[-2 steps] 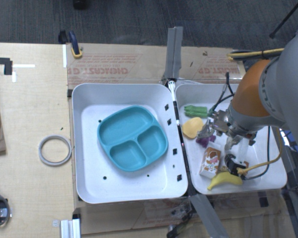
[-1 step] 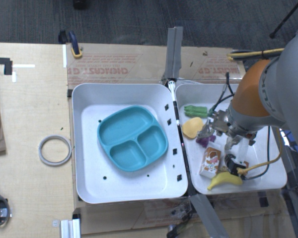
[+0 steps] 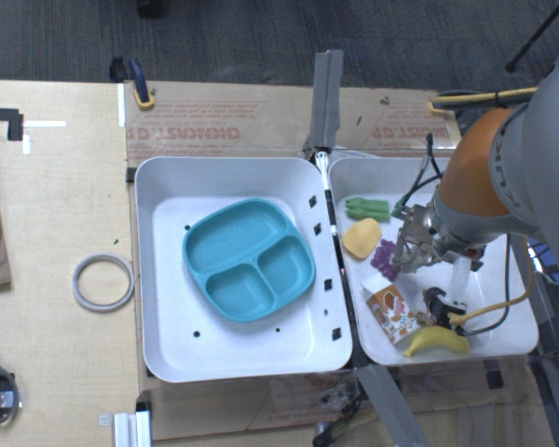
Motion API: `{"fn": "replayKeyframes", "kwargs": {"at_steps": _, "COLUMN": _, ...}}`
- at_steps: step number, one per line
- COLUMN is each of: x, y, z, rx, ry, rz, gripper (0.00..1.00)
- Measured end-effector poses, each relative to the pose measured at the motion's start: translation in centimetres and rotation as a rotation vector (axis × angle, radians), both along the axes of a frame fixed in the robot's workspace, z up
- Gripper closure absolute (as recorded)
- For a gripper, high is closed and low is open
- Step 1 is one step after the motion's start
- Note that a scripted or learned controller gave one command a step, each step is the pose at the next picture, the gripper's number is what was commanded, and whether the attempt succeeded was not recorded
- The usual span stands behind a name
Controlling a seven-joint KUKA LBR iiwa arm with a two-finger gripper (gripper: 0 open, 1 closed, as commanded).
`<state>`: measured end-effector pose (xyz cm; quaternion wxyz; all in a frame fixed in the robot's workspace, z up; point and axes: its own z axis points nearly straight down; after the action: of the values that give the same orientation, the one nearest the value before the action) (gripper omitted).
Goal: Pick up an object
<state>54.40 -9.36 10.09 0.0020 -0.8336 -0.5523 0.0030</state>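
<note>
Colours, both bins

L white bin (image 3: 149, 277): teal divided plate (image 3: 250, 259). R white bin (image 3: 526, 329): green veg (image 3: 367, 209), pale yellow lemon-ish item (image 3: 361, 238), purple grapes (image 3: 385, 257), yellow banana (image 3: 436, 343), red/white printed packet (image 3: 391, 311). Arm (image 3: 503, 175) grey w/ orange band.

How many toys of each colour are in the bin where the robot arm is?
Green: 1, a green toy at the far end
Yellow: 2, a lemon-shaped toy and a banana
Purple: 1, a grape bunch, next to the tool
Printed packet: 1, a small box
Total: 5
</note>
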Motion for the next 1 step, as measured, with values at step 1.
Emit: {"fn": "replayKeyframes", "kwargs": {"at_steps": 1, "x": -2.5, "y": -1.1, "z": 0.92, "rx": 0.0, "ry": -0.003, "rz": -0.012, "gripper": 1.0}}
